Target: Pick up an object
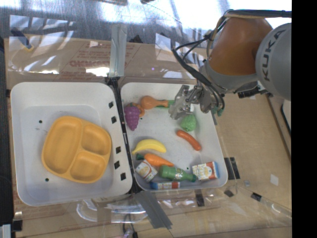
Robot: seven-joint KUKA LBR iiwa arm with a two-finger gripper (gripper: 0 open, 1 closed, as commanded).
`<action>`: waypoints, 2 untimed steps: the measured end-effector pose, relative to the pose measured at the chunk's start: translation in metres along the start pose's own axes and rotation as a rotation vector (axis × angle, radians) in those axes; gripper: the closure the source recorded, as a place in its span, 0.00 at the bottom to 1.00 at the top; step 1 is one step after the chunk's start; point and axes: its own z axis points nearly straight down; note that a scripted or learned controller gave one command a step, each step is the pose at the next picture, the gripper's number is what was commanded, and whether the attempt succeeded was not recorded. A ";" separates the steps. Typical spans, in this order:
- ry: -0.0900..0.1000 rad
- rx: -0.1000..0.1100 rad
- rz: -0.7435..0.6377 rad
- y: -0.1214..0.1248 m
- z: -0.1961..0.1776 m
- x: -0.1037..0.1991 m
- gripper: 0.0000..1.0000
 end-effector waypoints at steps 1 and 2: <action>0.003 0.000 -0.277 -0.029 0.044 -0.002 1.00; 0.004 -0.001 -0.494 -0.051 0.061 0.076 1.00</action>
